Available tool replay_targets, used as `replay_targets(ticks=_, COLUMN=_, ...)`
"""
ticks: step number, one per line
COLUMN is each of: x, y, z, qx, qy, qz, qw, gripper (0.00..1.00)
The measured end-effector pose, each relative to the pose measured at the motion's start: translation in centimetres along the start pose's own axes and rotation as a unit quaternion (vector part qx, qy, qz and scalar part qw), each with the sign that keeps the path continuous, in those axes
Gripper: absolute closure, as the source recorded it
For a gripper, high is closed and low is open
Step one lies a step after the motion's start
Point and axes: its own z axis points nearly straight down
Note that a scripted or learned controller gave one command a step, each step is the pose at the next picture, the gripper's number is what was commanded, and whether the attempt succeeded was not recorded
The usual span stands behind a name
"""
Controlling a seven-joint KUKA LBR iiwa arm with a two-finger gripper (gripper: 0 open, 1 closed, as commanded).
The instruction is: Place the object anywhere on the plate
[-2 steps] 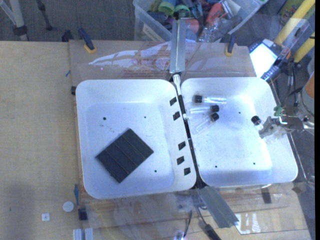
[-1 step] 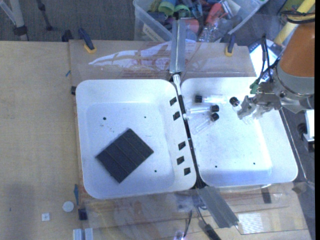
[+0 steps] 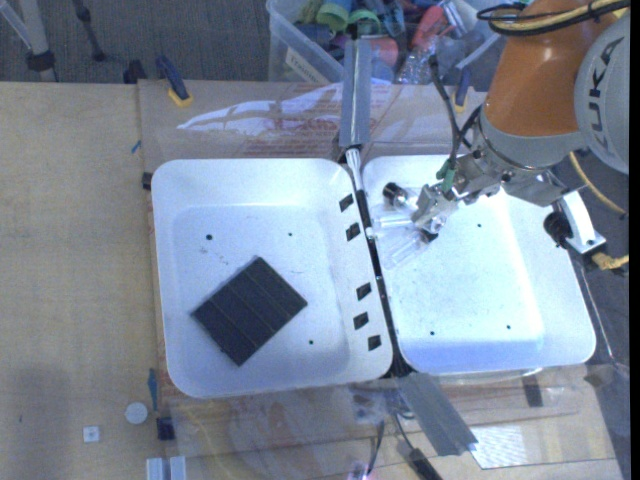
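A dark grey square plate (image 3: 249, 309) lies flat in the left bin (image 3: 200, 198), turned like a diamond, with nothing on it. In the right bin (image 3: 500, 308), near its back left corner, lies a small dark and silvery object (image 3: 394, 192). My gripper (image 3: 428, 216) is low over the right bin, just to the right of and slightly in front of that object. Whether it touches the object is unclear. A pale, see-through piece (image 3: 398, 240) lies on the bin floor just in front of the gripper.
A central divider with black clips (image 3: 360, 268) separates the two bins. Behind them stands a clear tub of colourful toys (image 3: 380, 13). The arm's orange band (image 3: 535, 68) and cables hang over the right bin's back right corner.
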Motion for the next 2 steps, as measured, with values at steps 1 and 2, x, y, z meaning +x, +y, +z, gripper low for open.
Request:
replay_targets(ticks=1, x=6.9, y=5.0, z=-2.7, qx=-0.002, qy=0.0, qz=-0.369, qw=0.9296, gripper=1.0)
replay_targets(ticks=2, x=9.9, y=10.7, z=-0.4, qx=-0.001, qy=0.0, qz=-0.31, qw=0.9508, gripper=1.0)
